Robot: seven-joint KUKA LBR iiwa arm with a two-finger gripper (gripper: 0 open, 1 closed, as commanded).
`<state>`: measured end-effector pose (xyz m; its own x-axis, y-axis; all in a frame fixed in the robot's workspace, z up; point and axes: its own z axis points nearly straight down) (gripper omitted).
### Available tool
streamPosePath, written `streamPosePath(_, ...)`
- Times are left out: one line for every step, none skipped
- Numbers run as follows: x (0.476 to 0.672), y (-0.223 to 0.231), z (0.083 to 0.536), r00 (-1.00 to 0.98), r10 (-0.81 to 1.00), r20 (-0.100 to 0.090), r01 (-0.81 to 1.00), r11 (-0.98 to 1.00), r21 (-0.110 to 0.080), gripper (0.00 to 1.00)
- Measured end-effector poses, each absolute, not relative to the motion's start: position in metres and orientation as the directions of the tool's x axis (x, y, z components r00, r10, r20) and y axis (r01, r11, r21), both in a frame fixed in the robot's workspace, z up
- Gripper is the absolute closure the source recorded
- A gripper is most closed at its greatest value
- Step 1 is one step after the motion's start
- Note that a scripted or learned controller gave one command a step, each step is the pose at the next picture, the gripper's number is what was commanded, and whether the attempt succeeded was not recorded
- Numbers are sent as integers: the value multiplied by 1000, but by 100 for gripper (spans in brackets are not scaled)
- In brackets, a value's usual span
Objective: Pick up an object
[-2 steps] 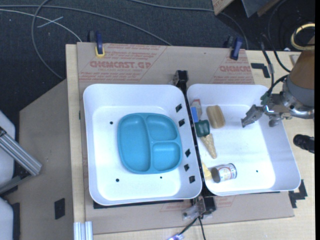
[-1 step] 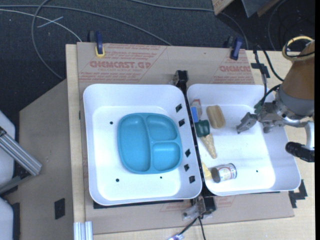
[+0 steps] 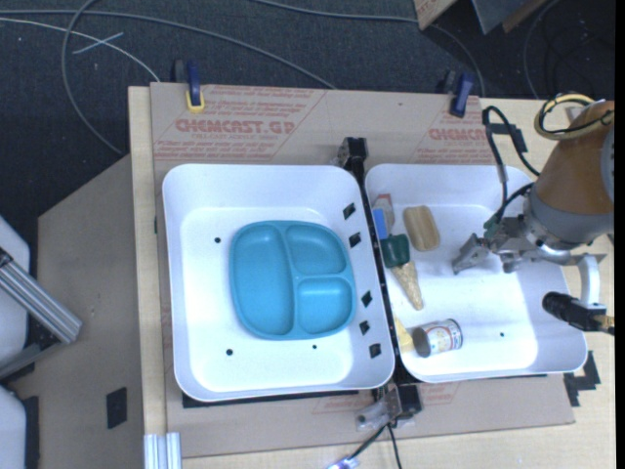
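While the two-finger gripper (image 3: pixel 467 256) hangs with fingers apart and nothing between them, the tan rectangular sponge block (image 3: pixel 422 227) lies just leftward, its long axis running up-down.

A divided plate (image 3: pixel 293 278) lies in the left bin (image 3: pixel 186 262), while the right bin (image 3: pixel 508 345) holds a sponge (image 3: pixel 422 228) at the back, a can (image 3: pixel 437 338) at the front and the gripper (image 3: pixel 472 252) between them, further right

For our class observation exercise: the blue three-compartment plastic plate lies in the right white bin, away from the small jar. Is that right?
Not quite. The camera view shows the blue three-compartment plastic plate in the left white bin, not the right one. It does lie away from the small jar.
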<state>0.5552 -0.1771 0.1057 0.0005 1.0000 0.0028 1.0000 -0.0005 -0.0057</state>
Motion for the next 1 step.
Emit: streamPosePath(557, -177, 119, 0, 1000, 2, 1000, 0, 0, 100)
